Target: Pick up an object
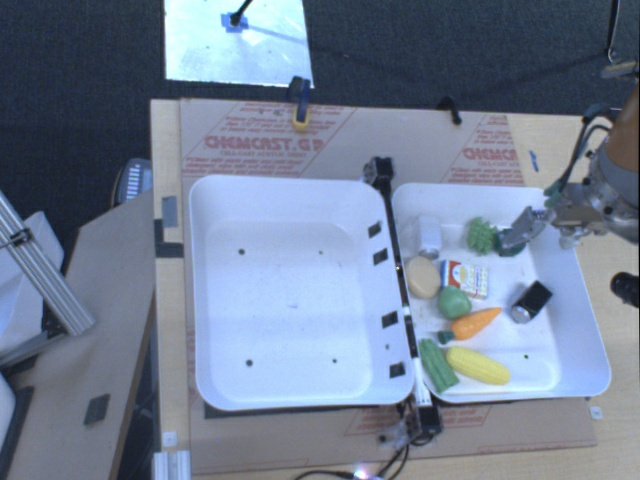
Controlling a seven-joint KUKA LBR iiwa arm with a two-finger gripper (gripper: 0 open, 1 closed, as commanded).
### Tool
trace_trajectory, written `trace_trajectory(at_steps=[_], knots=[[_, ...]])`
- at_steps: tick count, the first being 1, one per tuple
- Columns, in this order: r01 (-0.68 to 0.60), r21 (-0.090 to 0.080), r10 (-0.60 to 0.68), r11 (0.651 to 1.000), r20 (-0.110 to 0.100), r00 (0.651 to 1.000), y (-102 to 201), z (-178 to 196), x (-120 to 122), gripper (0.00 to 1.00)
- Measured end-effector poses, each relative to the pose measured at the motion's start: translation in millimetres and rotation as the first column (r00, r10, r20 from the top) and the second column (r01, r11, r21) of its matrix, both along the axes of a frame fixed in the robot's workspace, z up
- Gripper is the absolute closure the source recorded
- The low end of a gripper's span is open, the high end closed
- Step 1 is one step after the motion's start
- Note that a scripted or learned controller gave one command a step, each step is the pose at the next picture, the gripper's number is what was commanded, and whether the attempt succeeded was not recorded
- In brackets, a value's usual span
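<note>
In the right bin (575, 308), near its far edge, green broccoli toy (483, 235) just beside gripper (522, 234); finger state impossible to tell. Probably light, hard plastic, bumpy; best pinched across the narrower stem, not the crown.

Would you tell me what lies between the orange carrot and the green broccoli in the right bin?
In the camera view, a small printed carton lies between the carrot and the broccoli.
</note>
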State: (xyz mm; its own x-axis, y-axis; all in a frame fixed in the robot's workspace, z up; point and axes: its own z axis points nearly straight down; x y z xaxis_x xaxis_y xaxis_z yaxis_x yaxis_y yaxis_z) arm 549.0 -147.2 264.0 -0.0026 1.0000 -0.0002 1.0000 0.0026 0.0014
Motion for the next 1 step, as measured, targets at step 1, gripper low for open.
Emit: trace_trajectory(at_steps=[1], knots=[[0.007, 0.002, -0.007, 1.000, -0.013, 1.000, -31.1, -115.5, -60.6, 0.00]])
